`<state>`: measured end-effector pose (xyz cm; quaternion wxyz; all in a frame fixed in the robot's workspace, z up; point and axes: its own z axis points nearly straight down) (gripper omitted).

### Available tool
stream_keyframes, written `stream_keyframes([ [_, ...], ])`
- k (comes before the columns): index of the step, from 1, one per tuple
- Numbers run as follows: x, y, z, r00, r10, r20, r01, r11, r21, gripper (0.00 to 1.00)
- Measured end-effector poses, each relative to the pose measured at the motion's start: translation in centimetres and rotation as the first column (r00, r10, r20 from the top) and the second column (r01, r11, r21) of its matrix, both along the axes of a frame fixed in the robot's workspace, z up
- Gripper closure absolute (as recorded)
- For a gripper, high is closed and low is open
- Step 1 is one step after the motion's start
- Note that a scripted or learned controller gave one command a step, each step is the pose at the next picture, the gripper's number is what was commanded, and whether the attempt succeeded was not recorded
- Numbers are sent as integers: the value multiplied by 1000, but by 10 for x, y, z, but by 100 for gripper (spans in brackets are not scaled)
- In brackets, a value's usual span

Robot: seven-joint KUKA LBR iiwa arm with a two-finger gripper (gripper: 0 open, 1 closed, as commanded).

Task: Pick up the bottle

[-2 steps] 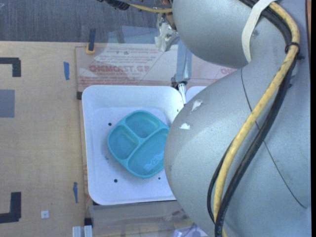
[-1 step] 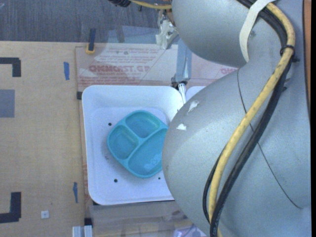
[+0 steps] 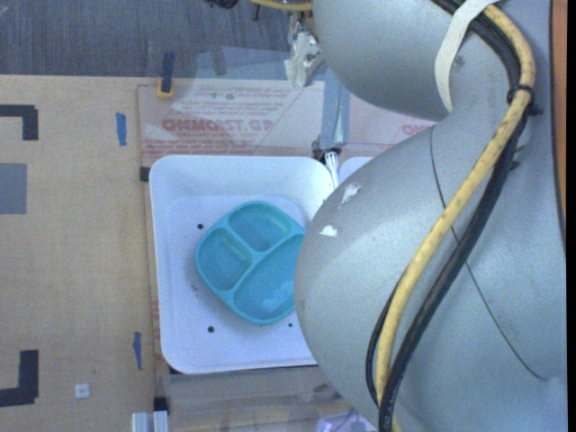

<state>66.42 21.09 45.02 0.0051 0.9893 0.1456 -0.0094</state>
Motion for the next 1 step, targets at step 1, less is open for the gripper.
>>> stream_keyframes([
  [1, 1, 3, 6, 1000, 5, -5, -5, 1000, -3, 100],
])
